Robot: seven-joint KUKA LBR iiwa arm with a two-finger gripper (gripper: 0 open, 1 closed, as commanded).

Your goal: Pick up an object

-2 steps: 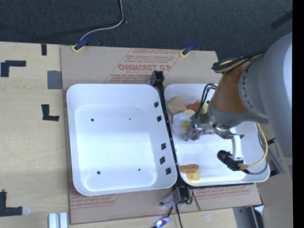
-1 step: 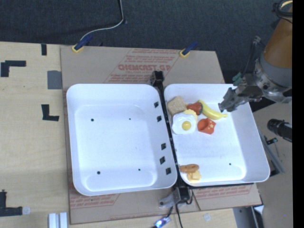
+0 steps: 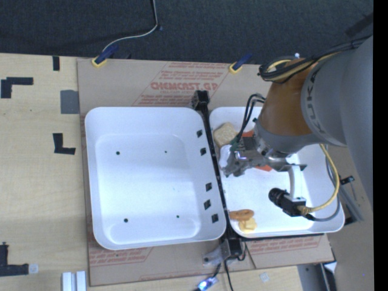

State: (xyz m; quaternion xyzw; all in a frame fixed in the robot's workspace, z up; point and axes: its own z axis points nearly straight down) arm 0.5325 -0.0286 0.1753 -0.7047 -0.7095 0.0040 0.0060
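My gripper (image 3: 233, 164) hangs low over the left part of the right bin (image 3: 321, 223), close to the divider between the bins. A tan sponge-like block (image 3: 224, 132) lies just behind it near the bin's back left corner. Something orange-red (image 3: 264, 168) peeks out under the wrist to the right of the gripper. A small orange and yellow object (image 3: 244, 219) lies at the bin's front left. The wrist and arm hide much of the bin floor.
The left bin (image 3: 145, 174) stands beside the right one, with a black clip strip (image 3: 208, 162) along their shared edge. A black cable fitting (image 3: 285, 202) hangs from the arm over the right bin's front. Both bins rest on a cardboard sheet (image 3: 176, 83).
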